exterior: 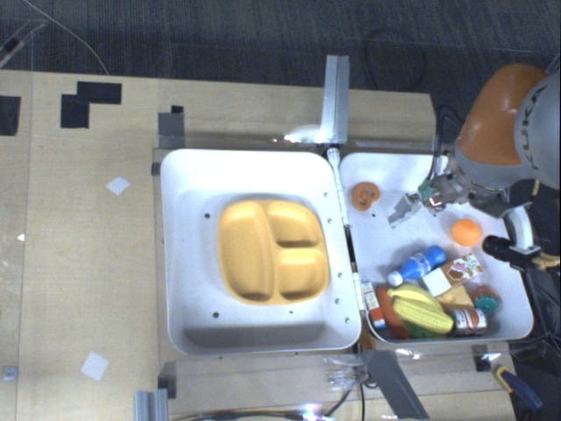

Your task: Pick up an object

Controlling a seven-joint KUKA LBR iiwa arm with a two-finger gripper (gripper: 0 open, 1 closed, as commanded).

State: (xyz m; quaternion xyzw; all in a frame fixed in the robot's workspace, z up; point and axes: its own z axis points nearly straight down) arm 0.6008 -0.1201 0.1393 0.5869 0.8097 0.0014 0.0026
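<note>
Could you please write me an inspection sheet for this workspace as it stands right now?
Surface: wooden bench bearing two white bins, left bin and right bin, side by side.
Job's things: in the right bin, a donut and an orange ball lying apart; a blue bottle, corn and other toy foods piled at the near edge.
Clutter: yellow tray in the left bin.
Hand: hand low over the right bin's far part, nothing seen between its fingers.
Cables: thin cables at the bench's near edge.
Surroundings: dark carpet beyond the bench; black marks on its far left.
</note>
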